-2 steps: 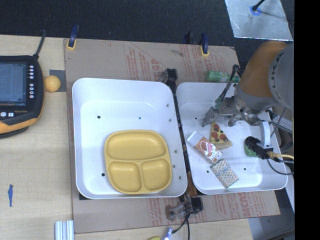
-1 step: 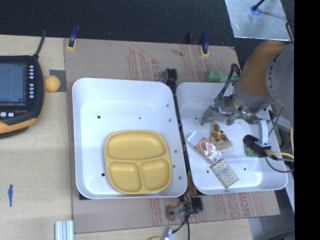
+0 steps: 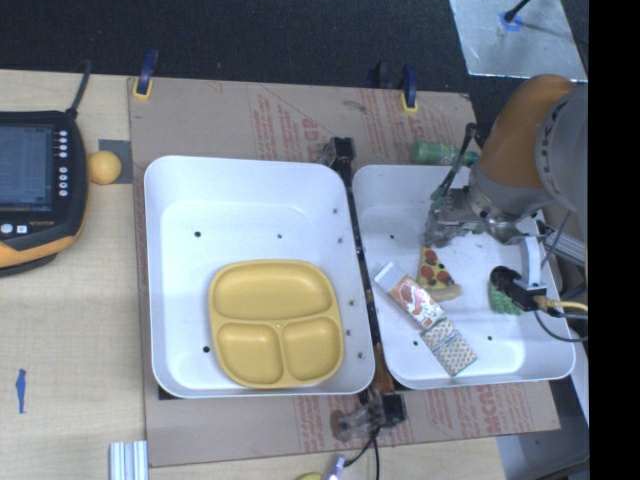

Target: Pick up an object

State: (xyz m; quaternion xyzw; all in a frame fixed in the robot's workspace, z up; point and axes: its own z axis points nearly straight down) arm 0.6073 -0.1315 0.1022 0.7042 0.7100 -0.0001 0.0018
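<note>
The claw (image 3: pixel 441 226) is stationed over the right bin (image 3: pixel 395 203); its opening cannot be told. The pizza slice (image 3: pixel 436 271) lies near, at its 6 o'clock: descent should be centred there.

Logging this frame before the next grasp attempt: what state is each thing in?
Yellow tray: right way up, compartments empty, in the left bin.
Pizza slice: lying flat in the right bin, not gripped.
Red-and-white packet: lying flat beside the pizza slice.
Patterned packet: lying flat near the right bin's near edge.
Gripper: low over the right bin, behind the pizza slice; open or shut unclear.
</note>
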